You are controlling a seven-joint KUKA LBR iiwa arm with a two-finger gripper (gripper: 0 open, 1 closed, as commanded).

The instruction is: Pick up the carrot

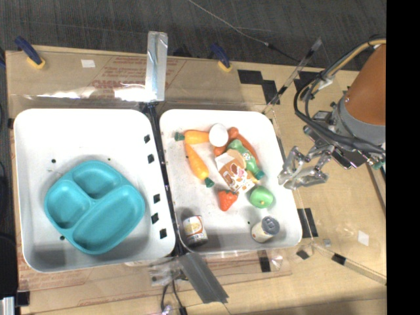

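where cardboard bench (341, 241) meets dark carpet (79, 5), tool (302, 170) open, carrot (196, 161) in right bin (283, 151)

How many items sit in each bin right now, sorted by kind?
Divided teal plate, left bin: 1
Toy foods, right bin, carrot included: 7
Cans: 2, one and another
Total: 10

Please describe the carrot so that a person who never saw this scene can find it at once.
Look in the right white bin, at its upper left. The carrot lies there aslant, beside the small printed carton. It is the long yellow-orange piece with a green tip.
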